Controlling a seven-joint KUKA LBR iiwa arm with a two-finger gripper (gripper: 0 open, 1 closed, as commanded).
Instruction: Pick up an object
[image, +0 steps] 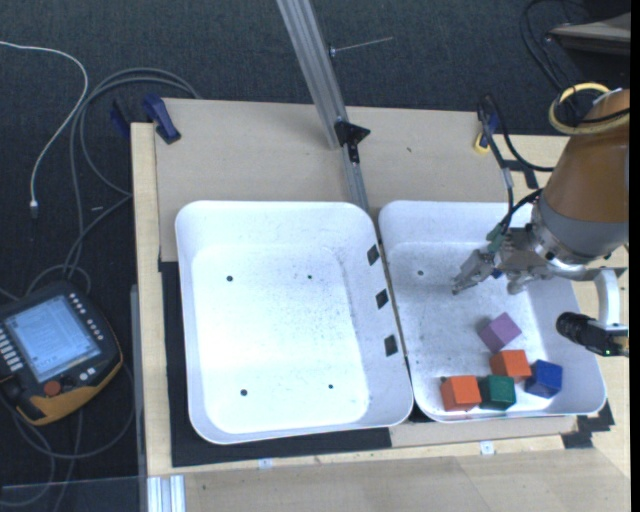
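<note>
My gripper hangs over the middle of the right bin, its fingers spread open with nothing between them. Several small blocks lie toward that bin's front right corner. A purple block sits nearest, a short way below and to the right of the fingertips. Behind it toward the front rim are an orange block, a blue block, a green block and a larger orange-red block. The green and orange-red blocks touch side by side.
The left bin lies beside the right one, with black clips along their shared edge. A metal post rises at the bench's back. A teach pendant and cables lie on the floor at left.
</note>
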